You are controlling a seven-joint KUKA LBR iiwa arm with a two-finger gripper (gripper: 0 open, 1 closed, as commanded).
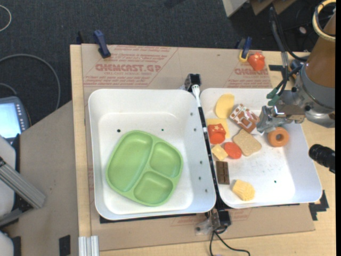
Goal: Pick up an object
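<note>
Gripper (265,122) low over the right bin (298,188), between red-and-white block (244,117) and orange ring (277,137); whether it's clamped or spread, you cannot tell; approach step, nothing lifted; next you need to centre on one item, probably the ring.
</note>
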